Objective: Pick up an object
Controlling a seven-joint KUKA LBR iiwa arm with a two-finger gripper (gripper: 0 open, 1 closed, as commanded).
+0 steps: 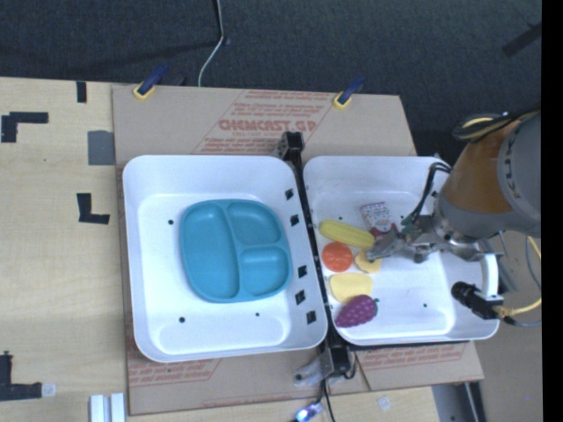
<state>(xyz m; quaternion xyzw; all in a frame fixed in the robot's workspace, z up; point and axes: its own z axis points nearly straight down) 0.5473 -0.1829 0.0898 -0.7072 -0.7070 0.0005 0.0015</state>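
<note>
Tabletop [53,262]: pale wood with black marks, under a sheet of brown cardboard [264,121] that carries both bins.
Left bin [149,323]: white and shallow, with a blue divided plate [234,250] lying flat near its middle.
Right bin [400,319]: white, touching the left bin along a black-clipped seam; the toy food lies in its left half.
Arm [493,183]: grey with an orange band, reaching in from the right over the right bin's far side.
Hand [376,251]: low in the right bin, its tip just beside the pale round piece [369,265]; whether it is wide or narrow I cannot tell, and nothing shows gripped in it.
Yellow corn [345,232]: lying slantwise, just left of the hand.
Purple grapes [355,310]: nearest the bin's front edge.
Yellow slice [350,285]: between the grapes and the orange.
Orange [337,256]: just below the corn.
Small packet [375,213]: white with red print, behind the hand.
</note>
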